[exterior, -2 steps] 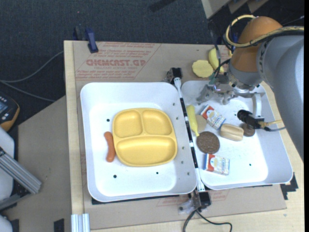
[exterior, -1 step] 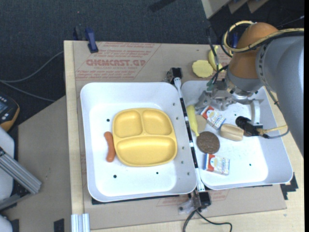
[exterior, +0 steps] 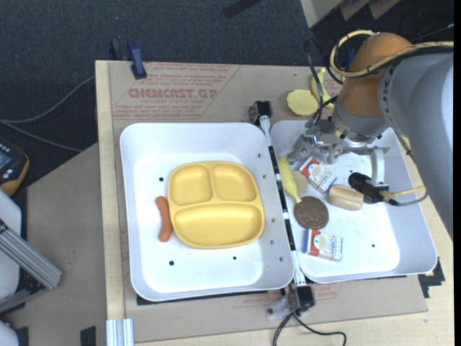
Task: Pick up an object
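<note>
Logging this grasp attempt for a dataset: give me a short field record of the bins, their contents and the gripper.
left bin: yellow divided plate, sausage beside it
right bin: banana, brown round cookie, two small cartons, bread roll
gripper: low over the right bin's far end, above one carton
held object: none seen

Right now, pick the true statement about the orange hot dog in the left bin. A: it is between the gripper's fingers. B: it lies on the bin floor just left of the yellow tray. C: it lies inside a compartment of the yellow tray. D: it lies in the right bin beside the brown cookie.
B: the hot dog lies on the white floor of the left bin, against the left edge of the yellow tray, outside its compartments.
</note>
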{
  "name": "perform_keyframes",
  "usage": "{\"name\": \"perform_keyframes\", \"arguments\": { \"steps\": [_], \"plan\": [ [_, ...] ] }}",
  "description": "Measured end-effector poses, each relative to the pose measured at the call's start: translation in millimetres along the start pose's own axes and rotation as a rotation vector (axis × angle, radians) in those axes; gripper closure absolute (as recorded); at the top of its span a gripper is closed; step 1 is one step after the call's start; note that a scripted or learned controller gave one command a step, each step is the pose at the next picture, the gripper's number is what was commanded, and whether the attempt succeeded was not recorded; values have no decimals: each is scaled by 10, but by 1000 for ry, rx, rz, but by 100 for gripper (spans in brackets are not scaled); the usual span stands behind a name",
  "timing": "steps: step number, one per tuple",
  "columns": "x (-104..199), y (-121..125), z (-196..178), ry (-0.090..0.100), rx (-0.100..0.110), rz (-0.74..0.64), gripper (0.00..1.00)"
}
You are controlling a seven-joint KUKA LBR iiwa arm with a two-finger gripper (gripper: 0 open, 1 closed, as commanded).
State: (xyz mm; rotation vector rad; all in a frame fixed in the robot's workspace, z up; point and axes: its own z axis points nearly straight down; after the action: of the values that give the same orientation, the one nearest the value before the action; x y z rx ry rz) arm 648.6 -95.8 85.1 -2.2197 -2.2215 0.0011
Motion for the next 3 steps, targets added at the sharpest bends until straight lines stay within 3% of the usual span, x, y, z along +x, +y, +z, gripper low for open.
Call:
{"name": "perform_keyframes", "arguments": {
  "steps": [1, 2, 3],
  "plan": [
    [-6, 190, 1, -1, -6, -1, 0],
    [-179, 181, 0, -2, -4, 2, 0],
    [0, -226, 2, 0, 3, 2, 0]
  ]
}}
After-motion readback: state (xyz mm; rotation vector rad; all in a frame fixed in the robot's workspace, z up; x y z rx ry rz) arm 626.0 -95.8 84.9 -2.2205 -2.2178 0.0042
